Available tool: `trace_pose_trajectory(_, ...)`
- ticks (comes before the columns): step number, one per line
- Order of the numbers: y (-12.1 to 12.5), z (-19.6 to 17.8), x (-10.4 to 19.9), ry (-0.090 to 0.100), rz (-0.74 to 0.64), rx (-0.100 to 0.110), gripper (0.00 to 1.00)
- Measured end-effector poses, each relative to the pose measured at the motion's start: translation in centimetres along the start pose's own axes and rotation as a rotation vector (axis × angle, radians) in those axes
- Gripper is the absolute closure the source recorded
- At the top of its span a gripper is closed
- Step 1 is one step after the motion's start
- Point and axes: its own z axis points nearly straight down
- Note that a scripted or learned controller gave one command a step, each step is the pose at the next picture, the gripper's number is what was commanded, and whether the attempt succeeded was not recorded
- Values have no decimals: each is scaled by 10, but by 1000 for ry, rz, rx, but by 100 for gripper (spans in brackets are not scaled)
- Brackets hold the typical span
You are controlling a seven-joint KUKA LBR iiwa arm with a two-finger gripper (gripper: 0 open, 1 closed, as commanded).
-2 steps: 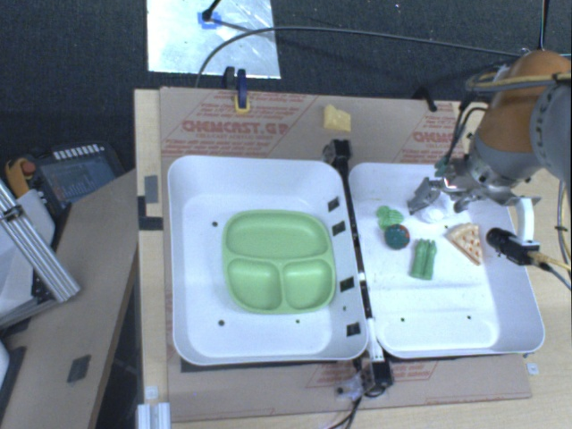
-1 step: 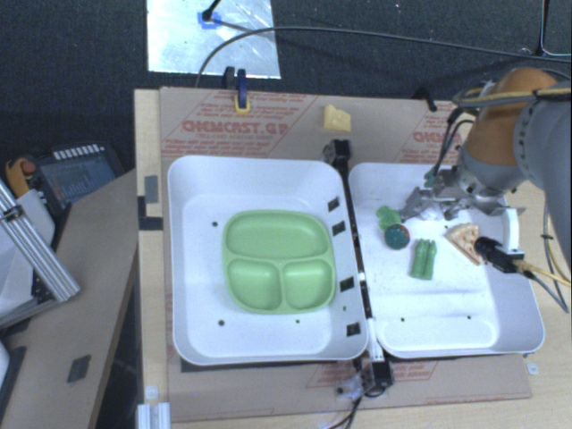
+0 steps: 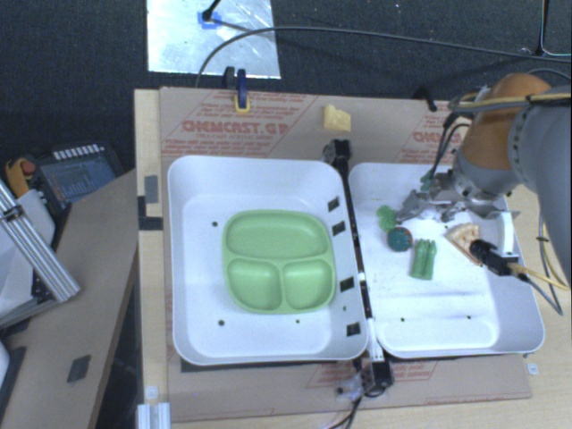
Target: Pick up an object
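The right bin (image 3: 447, 324) holds a small green piece (image 3: 386, 215), a dark teal ball (image 3: 399, 238), a ridged green block (image 3: 423, 259) and a tan wedge-shaped piece (image 3: 464, 236). My gripper (image 3: 416, 206) is low over the far part of this bin, just right of the small green piece and above the ball. The tan piece lies just below the wrist. Nothing can be seen held in the gripper. The grey arm with its orange band (image 3: 494, 137) comes in from the right.
The left bin (image 3: 192, 315) holds a light green divided plate (image 3: 277, 259). A black divider with clips (image 3: 349, 239) runs between the bins. A yellow block (image 3: 337, 117) and a clamp (image 3: 240, 89) sit on the cardboard behind. Cables hang at the right.
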Motion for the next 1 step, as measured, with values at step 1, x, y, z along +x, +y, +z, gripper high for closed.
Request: trace_pose_trajectory(1, 2, -13, 1, 1, 0, -6, 100)
